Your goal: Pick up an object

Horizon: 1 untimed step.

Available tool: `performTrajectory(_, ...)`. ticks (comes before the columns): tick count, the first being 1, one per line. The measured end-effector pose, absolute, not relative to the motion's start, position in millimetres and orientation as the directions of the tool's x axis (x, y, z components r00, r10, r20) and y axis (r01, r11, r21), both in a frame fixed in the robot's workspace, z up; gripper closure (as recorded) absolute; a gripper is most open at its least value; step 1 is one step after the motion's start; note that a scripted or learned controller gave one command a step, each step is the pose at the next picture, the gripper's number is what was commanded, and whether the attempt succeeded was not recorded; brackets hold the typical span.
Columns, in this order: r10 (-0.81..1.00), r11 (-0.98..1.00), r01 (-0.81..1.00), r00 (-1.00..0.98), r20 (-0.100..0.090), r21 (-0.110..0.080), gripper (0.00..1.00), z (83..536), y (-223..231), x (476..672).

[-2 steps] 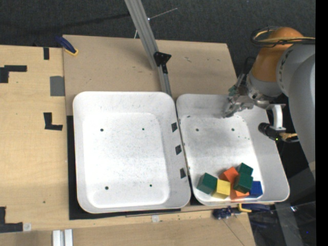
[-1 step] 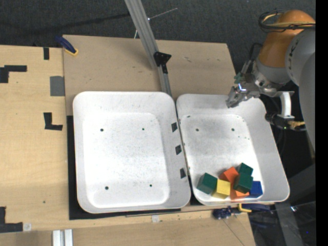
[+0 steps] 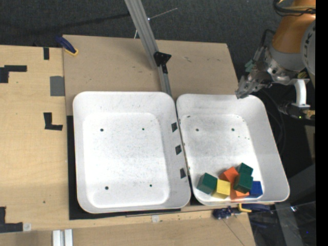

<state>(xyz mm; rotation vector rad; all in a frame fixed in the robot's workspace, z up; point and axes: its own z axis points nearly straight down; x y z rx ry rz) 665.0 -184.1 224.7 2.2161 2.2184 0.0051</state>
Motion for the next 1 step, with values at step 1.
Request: performTrajectory(1,1.0,0.001,1.0,-0.001,0.0,0.001,1.0,230.6,-183.6,665.4)
